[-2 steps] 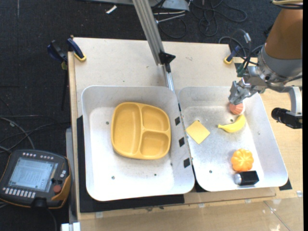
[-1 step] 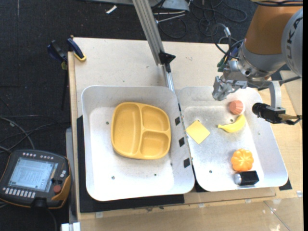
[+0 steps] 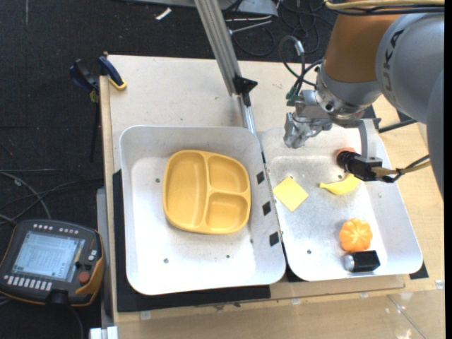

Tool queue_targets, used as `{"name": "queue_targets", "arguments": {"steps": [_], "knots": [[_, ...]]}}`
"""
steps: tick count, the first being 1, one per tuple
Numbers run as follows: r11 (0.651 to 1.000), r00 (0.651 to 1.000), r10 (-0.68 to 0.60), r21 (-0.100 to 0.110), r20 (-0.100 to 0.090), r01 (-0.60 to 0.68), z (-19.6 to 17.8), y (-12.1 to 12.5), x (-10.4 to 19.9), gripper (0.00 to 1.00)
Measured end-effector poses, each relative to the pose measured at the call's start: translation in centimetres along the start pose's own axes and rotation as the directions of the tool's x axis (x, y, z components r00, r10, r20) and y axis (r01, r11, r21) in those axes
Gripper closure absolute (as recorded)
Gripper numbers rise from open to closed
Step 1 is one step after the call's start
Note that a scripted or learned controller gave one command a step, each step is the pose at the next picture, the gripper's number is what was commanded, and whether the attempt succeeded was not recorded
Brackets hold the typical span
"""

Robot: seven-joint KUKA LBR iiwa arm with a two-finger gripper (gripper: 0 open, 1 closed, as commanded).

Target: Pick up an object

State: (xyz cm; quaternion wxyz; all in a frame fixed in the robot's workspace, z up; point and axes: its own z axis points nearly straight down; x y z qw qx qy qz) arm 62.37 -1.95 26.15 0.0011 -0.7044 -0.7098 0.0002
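With nothing seen between its fingers, whose spacing cannot be made out, the gripper (image 3: pixel 295 138) hovers above the right bin's (image 3: pixel 395 207) rear-left corner, so the approach step is judged current; next, descend over the nearby yellow square block (image 3: pixel 290 193).

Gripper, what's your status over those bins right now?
Gripper above right bin's far-left corner, nothing seen in it. Yellow square, banana, orange, black item lying loose. Divided yellow tray in left bin.
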Motion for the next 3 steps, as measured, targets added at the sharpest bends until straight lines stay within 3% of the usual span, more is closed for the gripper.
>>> {"name": "queue_targets", "arguments": {"steps": [2, 3], "knots": [[1.0, 1.0, -0.001, -0.003, 0.0, 0.001, 1.2, 1.2, 11.3, 1.0], [1.0, 1.0, 0.005, -0.002, 0.002, -0.005, 1.3, 1.2, 10.9, 0.0]]}}
